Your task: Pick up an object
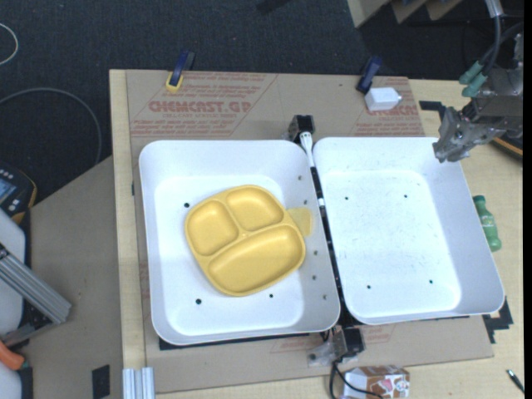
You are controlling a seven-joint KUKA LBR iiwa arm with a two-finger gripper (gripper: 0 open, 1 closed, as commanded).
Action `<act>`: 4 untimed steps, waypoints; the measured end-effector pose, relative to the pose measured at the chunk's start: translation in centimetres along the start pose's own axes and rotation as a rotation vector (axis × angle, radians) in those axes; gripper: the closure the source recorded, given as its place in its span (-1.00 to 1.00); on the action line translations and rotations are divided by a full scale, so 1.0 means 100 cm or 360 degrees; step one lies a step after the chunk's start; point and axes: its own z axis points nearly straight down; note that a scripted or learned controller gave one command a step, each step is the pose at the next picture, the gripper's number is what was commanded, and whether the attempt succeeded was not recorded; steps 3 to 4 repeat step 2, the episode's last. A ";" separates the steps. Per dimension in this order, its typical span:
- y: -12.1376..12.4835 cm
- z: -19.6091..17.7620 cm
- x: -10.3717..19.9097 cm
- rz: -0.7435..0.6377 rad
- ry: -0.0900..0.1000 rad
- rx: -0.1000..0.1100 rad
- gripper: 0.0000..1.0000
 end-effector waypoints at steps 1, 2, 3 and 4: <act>-0.003 0.102 0.018 0.0002 0.0002 0.0029 1.00; -0.002 0.098 0.088 -0.0011 0.0005 0.0009 1.00; -0.002 0.098 0.088 -0.0011 0.0005 0.0009 1.00; -0.002 0.098 0.088 -0.0011 0.0005 0.0009 1.00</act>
